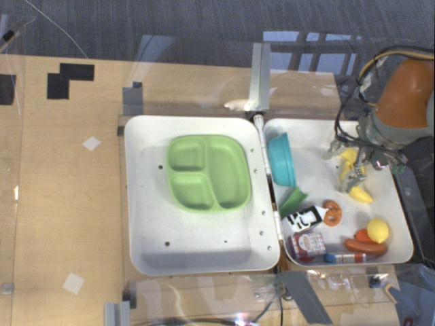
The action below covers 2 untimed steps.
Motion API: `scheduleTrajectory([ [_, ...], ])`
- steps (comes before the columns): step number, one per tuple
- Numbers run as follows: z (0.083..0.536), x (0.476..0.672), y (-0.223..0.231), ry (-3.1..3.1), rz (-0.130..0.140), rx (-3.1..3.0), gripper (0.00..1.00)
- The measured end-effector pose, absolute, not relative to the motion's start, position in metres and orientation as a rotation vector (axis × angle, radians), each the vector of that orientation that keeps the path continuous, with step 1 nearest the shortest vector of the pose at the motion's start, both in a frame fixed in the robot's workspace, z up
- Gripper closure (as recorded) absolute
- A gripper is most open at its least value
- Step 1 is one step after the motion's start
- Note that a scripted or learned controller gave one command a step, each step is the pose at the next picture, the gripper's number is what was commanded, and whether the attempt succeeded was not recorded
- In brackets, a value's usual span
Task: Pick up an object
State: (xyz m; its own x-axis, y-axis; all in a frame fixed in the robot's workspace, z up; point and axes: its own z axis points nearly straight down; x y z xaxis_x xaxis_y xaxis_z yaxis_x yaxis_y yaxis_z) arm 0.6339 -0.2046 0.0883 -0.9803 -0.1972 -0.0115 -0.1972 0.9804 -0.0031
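Banana (359, 194) lies just below-left of my gripper (356, 172), long axis slanting; finger state I cannot tell.

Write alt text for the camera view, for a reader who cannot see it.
A grey-and-orange robot arm lowers its gripper over yellow items in the right bin, which also holds a blue bowl, a pretzel and a lemon. The left bin holds a green divided plate.
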Motion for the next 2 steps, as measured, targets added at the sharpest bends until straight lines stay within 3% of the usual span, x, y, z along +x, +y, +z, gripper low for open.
scheduleTrajectory([
  [1, 0.104, 0.638, -0.204, 3.1, -0.009, -0.315, 1.0],
  [2, 0.225, 0.674, -0.206, 3.098, -0.014, -0.347, 1.0],
])
